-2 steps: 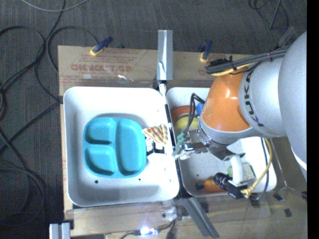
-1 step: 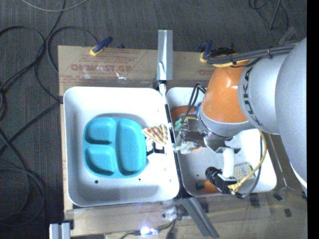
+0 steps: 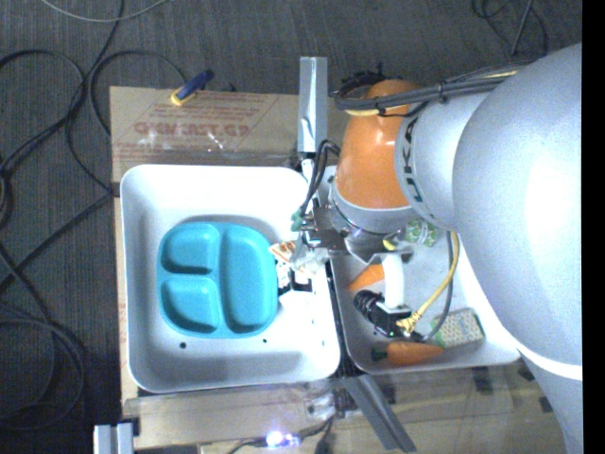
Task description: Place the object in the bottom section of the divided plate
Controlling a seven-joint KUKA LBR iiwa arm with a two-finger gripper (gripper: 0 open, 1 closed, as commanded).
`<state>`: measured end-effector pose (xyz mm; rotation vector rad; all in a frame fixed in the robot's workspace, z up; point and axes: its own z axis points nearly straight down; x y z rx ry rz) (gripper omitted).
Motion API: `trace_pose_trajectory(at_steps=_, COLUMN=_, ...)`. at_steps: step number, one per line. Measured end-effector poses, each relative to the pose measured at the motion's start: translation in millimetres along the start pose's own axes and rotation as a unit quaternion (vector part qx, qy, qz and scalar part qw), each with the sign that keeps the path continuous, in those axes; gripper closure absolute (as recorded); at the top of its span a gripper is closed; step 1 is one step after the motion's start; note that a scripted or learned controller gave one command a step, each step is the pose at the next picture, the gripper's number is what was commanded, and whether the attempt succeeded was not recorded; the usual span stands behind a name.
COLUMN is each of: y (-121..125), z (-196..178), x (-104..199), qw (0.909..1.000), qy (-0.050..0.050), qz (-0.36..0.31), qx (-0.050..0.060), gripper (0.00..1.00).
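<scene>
Two white bins: left bin (image 3: 142, 253) w/ blue divided plate (image 3: 219, 277) at its centre, right bin (image 3: 492, 348) mostly under the arm (image 3: 473, 159). Gripper (image 3: 301, 253) at plate's 3 o'clock, just beside its rim; finger state can't tell. Small orange-white item (image 3: 282, 251) at the tip; held or not, unclear. Carrot (image 3: 414, 353) at right bin's 6 o'clock, w/ speckled block (image 3: 461, 327) near it at 3 o'clock.

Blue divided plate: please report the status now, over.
Gripper at the right rim of the blue divided plastic plate. Small orange-white object at its tip, grip unclear. Plate compartments bare. Orange carrot-shaped item in right white bin.
</scene>
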<state>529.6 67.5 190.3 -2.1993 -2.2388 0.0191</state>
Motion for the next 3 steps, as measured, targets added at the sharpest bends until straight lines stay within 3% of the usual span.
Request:
trace_pose_trajectory(at_steps=1, y=0, z=-3, x=0, qw=0.9998, qy=0.002, qz=0.022, qx=0.001, gripper=1.0)
trace_pose_trajectory(at_steps=2, y=-48, z=11, x=-23, qw=0.9998, qy=0.001, qz=0.021, qx=0.001, gripper=1.0)
trace_pose_trajectory(at_steps=3, y=-48, z=27, x=44, qw=0.9999, qy=0.002, qz=0.015, qx=0.001, gripper=1.0)
